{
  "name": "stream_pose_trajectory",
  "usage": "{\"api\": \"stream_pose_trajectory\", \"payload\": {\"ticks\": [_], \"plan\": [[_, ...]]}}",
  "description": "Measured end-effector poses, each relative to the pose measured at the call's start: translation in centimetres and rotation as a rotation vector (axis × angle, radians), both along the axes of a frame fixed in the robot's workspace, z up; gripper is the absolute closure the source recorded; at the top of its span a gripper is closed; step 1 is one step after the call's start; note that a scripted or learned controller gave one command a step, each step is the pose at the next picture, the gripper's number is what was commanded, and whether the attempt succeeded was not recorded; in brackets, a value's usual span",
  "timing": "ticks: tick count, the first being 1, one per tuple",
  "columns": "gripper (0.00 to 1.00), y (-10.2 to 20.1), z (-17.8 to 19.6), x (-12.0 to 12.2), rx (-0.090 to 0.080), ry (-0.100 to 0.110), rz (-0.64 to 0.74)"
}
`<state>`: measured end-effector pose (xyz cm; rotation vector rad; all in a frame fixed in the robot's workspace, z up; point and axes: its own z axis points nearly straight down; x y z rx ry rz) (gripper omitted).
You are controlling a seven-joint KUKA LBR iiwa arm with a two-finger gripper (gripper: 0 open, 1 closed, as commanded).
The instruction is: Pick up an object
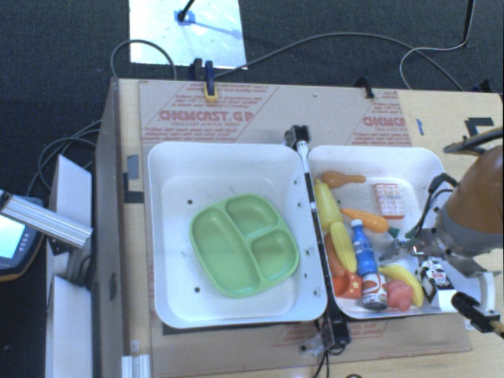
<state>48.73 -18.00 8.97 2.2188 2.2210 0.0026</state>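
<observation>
Two white bins set side by side on table [236, 105]. Left bin [169, 172] occupied by green divided plate [244, 244]. Right bin [429, 164] loaded with toy food: blue bottle [362, 249], corn [342, 245], carrot [367, 220], banana [403, 277]. End effector [405, 242] positioned low over right bin, just beside blue bottle; open-or-closed condition cannot be determined.

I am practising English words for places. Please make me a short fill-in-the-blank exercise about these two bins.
1. The green divided plate lies in the ____ bin.
2. The blue bottle lies in the ____ bin.
3. The bottle's cap is ____.
4. The arm reaches in over the ____ bin.

Missing words: left; right; white; right
</observation>
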Motion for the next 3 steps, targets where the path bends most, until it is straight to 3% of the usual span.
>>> {"api": "stream_pose_trajectory", "payload": {"ticks": [1, 2, 3], "plan": [[0.0, 6.4, -0.5, 9.2, 0.002, -0.001, 0.005], [1.0, 6.2, 0.5, 9.2, -0.001, -0.001, 0.004], [1.0, 11.2, 9.7, 14.0, 0.001, -0.004, 0.004]]}}
